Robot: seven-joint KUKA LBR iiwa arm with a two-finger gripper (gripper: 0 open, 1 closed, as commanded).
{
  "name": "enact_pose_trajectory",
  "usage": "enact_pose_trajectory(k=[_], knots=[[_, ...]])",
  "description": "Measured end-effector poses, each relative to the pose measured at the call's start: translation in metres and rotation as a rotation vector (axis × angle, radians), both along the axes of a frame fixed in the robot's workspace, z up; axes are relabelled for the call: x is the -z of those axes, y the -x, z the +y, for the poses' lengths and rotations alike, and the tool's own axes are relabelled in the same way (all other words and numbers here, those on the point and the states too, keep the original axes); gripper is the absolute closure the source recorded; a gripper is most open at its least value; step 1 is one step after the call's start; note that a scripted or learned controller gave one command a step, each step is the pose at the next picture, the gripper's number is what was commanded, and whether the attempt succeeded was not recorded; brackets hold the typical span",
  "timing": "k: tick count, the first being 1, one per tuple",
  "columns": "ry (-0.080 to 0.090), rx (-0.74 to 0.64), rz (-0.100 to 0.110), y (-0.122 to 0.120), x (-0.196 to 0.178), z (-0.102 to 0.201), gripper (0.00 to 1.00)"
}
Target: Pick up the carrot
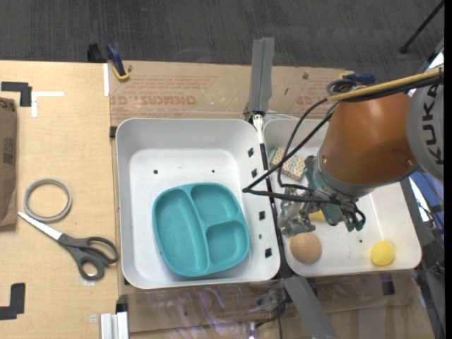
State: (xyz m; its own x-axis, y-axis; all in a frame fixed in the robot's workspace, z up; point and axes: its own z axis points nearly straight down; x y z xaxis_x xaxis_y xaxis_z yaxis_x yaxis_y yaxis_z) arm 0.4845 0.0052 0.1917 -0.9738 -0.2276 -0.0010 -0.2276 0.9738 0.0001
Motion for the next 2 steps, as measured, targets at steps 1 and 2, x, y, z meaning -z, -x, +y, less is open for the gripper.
enact_pose_trajectory(k=[1, 2], knots=[[-0.001, -0.136, -0.001, -0.011, 0.000, 0.090, 1.00], [0.000, -0.083, 0.000, -0.004, 0.000, 0.029, 1.00]])
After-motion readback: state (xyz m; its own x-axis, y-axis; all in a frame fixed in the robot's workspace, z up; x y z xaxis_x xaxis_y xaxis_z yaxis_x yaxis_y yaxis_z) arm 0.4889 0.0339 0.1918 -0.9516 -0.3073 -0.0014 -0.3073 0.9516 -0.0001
